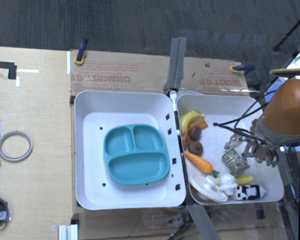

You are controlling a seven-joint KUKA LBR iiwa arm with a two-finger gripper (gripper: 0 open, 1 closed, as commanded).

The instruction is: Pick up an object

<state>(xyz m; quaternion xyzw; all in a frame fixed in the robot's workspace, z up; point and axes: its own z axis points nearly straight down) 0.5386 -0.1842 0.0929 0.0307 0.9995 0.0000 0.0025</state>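
The arm (284,109) enters from the right edge of the frame, its orange band over the right bin's (217,102) far right side. The gripper (239,154) hangs low over the right-centre of that bin, directly above a small green-and-white packet (231,158). Whether the gripper is clenched or released cannot be told; metal parts and cables overlap the packet, and no object is clearly seen clamped.

Right bin contents are crowded toward its left wall and lower edge:
- Banana (189,119) at upper left, close to the dividing wall.
- Brown items (194,135) just below the banana, touching it.
- Carrot (199,162) lying diagonally at centre-left.
- White dish (208,188) at the lower left corner.
- White lump (228,182) and a small yellow piece (244,179) beside the dish.
- Black-and-white object (247,193) against the lower edge.

The upper middle of the right bin floor is bare, giving open room there.

The left bin (85,139) holds a blue divided plate (136,154) near its centre, with bare floor all round between plate and walls.

A tape roll (14,146) lies on the bench at left of frame.
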